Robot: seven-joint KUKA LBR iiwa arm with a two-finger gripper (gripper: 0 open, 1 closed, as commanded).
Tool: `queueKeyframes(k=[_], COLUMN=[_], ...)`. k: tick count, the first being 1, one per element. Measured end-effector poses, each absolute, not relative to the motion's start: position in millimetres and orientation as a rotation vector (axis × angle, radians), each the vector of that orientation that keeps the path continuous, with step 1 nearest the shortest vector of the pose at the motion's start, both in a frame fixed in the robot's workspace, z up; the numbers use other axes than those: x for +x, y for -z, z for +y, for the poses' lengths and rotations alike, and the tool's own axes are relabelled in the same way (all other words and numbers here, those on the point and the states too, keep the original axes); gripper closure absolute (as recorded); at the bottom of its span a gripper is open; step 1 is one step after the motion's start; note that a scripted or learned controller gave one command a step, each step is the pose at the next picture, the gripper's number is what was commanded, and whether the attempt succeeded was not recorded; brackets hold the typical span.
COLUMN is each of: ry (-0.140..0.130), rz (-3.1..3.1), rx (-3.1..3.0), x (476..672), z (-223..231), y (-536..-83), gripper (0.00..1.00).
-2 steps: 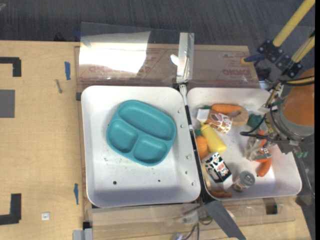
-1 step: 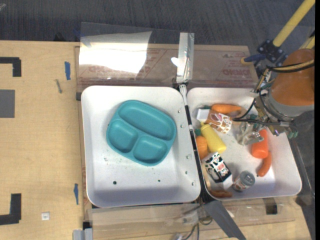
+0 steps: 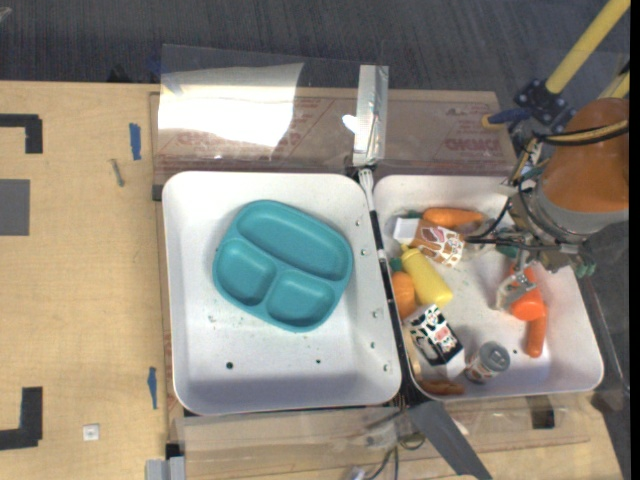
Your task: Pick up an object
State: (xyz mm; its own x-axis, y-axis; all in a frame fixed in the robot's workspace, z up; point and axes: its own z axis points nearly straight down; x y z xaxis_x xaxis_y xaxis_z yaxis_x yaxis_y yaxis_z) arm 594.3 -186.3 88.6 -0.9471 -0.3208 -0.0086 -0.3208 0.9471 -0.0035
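I see the gripper low in the right bin, just above a carrot; can't tell its state. Teal tray sits in left bin.

The light-brown wooden bench carries two shallow white plastic bins side by side: the left bin and the right bin, touching.

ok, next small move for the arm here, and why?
Probably a short descent straight down, then close. The gripper sits low in the right bin, right at the upper end of the orange carrot near the bin's right side, and nothing shows between its fingers. The yellow bottle and the can lie farther off, so the carrot looks like the nearest target.
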Motion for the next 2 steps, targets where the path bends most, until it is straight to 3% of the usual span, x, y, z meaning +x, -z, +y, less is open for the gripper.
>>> queueKeyframes(k=[1,2], ry=[0.000,0.006], rz=[3.107,3.092], rx=[-0.403,-0.400], x=[567.5,572.0], z=[-221.7,-221.0], y=[-88.4,-102.2], gripper=[0.00,1.00])
